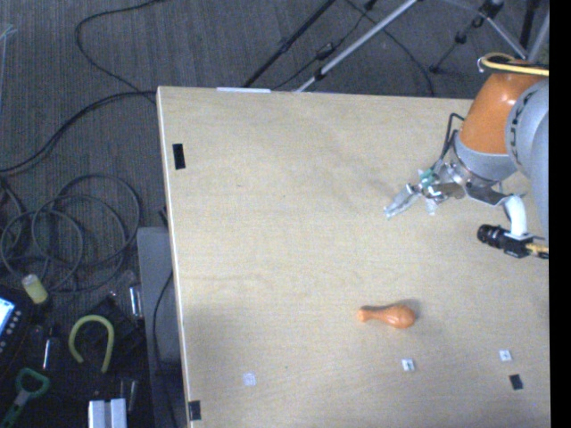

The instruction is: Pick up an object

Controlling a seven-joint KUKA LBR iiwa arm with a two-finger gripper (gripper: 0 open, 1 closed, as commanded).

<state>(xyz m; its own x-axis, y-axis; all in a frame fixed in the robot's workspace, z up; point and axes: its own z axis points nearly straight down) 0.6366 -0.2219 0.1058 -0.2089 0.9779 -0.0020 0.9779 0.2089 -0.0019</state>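
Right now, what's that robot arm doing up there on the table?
The arm reaches in from the right over a wooden table. Its gripper hangs above bare wood with nothing between its fingers. The thing it could pick up is a small orange toy, lying farther down the table, apart from the gripper. So nothing has been grabbed yet. A few little markers sit near the bottom edge, and cables lie on the floor to the left.
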